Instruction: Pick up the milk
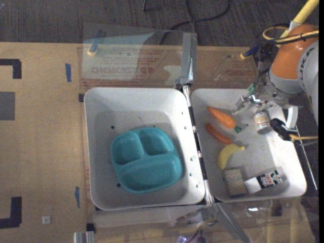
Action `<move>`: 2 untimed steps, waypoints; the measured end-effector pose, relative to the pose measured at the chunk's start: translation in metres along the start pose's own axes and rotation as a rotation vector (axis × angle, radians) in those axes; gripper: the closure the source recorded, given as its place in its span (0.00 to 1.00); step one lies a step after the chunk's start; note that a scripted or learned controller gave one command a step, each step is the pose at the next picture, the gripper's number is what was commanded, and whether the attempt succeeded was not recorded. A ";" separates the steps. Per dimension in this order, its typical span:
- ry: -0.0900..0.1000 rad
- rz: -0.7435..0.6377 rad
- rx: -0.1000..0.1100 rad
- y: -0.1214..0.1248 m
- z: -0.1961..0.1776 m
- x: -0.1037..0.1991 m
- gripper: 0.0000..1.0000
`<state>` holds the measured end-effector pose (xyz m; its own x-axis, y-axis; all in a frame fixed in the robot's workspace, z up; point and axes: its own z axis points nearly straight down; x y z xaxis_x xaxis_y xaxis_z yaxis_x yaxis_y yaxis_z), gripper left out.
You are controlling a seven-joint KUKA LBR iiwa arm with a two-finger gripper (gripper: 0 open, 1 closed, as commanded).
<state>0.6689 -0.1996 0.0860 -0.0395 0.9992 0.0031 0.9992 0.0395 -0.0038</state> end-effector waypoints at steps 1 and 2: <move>0.006 0.025 -0.009 -0.017 -0.002 -0.012 0.00; -0.007 -0.104 -0.011 -0.052 -0.001 0.008 0.00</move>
<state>0.6171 -0.1935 0.0873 -0.1425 0.9898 -0.0039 0.9898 0.1426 0.0071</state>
